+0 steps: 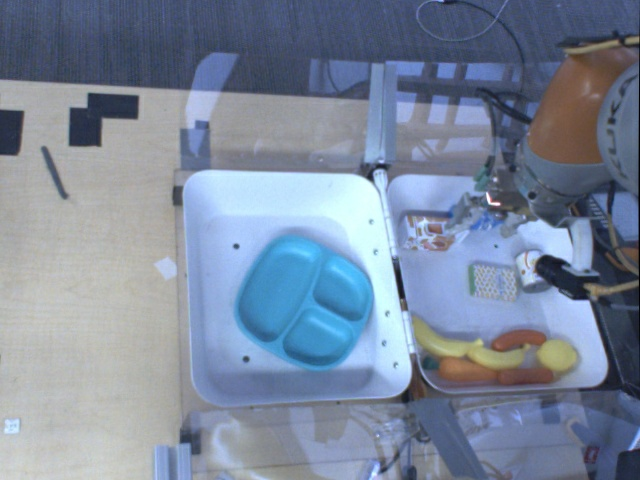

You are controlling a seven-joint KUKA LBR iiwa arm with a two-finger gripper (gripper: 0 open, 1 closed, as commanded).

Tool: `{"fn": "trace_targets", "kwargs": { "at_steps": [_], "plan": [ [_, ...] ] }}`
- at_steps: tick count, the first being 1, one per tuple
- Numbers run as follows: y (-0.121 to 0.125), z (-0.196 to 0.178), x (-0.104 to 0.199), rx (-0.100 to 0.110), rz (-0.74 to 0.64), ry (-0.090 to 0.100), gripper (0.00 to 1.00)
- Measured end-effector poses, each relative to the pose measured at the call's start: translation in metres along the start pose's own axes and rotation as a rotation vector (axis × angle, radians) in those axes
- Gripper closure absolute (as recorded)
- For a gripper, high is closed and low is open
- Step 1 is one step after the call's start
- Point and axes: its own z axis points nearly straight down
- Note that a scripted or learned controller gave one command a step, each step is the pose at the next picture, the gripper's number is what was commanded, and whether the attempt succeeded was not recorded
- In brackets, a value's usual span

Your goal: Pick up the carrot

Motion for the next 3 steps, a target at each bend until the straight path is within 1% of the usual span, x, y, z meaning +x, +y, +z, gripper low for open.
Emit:
{"fn": "trace_targets", "kwargs": {
  "at_steps": [1, 2, 3],
  "plan": [
    [-0.049, 0.101, -0.008, -0.021, 0.04, -0.003, 0.0],
    [-0.083, 0.01, 0.027, -0.003, -0.004, 0.0, 0.0],
    [-0.029, 0.099, -0.006, -0.016, 0.001, -0.002, 0.0]
  ]
}}
